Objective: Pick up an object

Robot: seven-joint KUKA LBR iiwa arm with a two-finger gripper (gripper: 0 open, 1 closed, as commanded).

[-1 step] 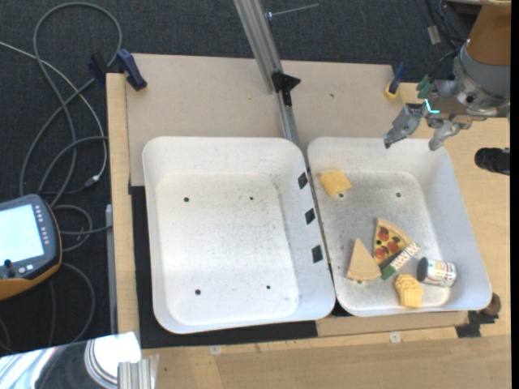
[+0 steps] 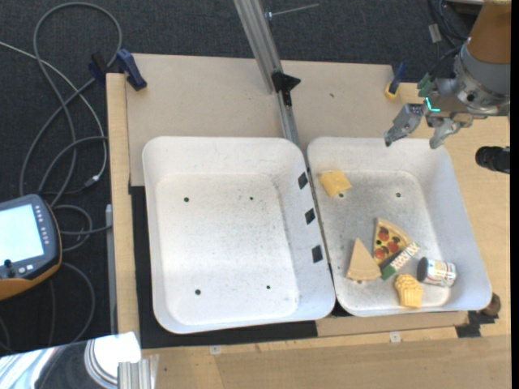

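Above the far right corner of the right white plastic bin [image 2: 454,193], the grey two-finger gripper [image 2: 421,130] hung with its fingers spread apart and nothing between them. It sat at the end of the grey arm with the orange band [image 2: 490,35], which came in from the right side. One finger [image 2: 401,126] pointed down over the bin's back rim, and the other finger [image 2: 443,132] hung near the bin's right corner.

Inside that bin lay five small toys. A small yellow lumpy piece like cheese [image 2: 334,182] lay near the back left, close to the wall between the bins. A tan wedge shaped like a slice of bread [image 2: 362,262] lay near the front. Just beside it on the right was a toy pizza slice with red and yellow spots [image 2: 391,245]. A small yellow bumpy toy [image 2: 409,291] lay at the front rim. A little white can with a dark end [image 2: 437,272] lay on its side just beside it. All of these were well apart from the gripper.

The left white plastic bin [image 2: 162,168] sat right beside the right one. Both bins rested on the pale wooden desk [image 2: 203,96]. A grey metal pole [image 2: 255,27] slanted across the back.
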